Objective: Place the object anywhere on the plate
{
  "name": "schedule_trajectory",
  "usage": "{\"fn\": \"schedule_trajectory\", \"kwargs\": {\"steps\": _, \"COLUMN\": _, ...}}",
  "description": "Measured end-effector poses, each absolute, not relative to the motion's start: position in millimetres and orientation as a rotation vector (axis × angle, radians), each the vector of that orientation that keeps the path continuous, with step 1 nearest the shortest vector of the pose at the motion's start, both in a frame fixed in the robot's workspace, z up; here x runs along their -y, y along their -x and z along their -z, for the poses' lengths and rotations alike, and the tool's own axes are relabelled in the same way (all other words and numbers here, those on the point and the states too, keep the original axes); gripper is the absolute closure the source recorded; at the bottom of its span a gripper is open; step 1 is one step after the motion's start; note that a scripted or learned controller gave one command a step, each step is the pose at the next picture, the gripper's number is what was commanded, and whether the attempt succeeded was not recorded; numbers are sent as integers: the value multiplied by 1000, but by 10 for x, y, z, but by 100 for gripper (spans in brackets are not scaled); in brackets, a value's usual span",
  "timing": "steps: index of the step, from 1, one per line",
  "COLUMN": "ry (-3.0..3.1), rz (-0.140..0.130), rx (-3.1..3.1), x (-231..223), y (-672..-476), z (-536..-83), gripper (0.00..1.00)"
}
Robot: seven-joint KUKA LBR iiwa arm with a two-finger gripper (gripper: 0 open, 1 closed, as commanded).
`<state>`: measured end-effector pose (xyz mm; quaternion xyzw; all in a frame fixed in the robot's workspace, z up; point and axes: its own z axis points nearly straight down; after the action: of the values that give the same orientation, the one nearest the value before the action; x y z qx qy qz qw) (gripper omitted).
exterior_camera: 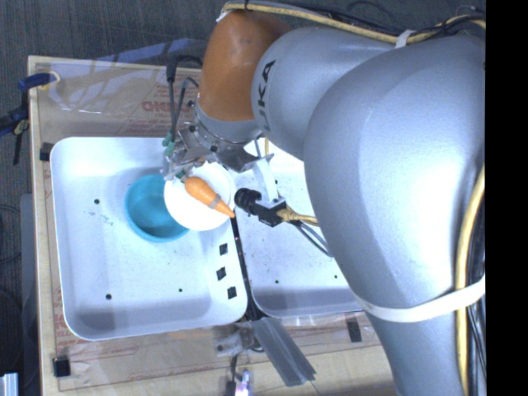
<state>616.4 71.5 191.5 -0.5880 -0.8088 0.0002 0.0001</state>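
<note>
Lying on white plate (188,211) in view-left bin (82,304), next to blue bowl (151,211): carrot (206,194). Prob. plastic, so light, stiff, slick; pinch across thick mid. Gripper (177,158) close by plate's far edge; open/shut can't tell.

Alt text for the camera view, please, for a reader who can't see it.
An orange carrot lies on a white plate in the left-hand bin, the plate overlapping a blue dish. The gripper hovers by the plate's far edge, and the grey arm covers much of the right-hand bin.
</note>
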Motion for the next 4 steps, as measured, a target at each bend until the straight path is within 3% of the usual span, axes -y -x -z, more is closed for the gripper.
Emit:
{"fn": "schedule_trajectory", "kwargs": {"steps": 1, "ry": 1502, "rz": -5, "rx": 2754, "x": -1179, "y": -6268, "z": -1593, "gripper": 100}}
{"fn": "schedule_trajectory", "kwargs": {"steps": 2, "ry": 1552, "rz": 3, "rx": 2725, "x": -703, "y": -6338, "z": -1909, "gripper": 100}}
{"fn": "schedule_trajectory", "kwargs": {"steps": 3, "ry": 1556, "rz": -2, "rx": 2726, "x": -677, "y": -6342, "z": -1914, "gripper": 0}}
{"fn": "schedule_trajectory", "kwargs": {"steps": 4, "ry": 2230, "rz": -1, "rx": 2212, "x": -1161, "y": -6431, "z": -2145, "gripper": 0}}
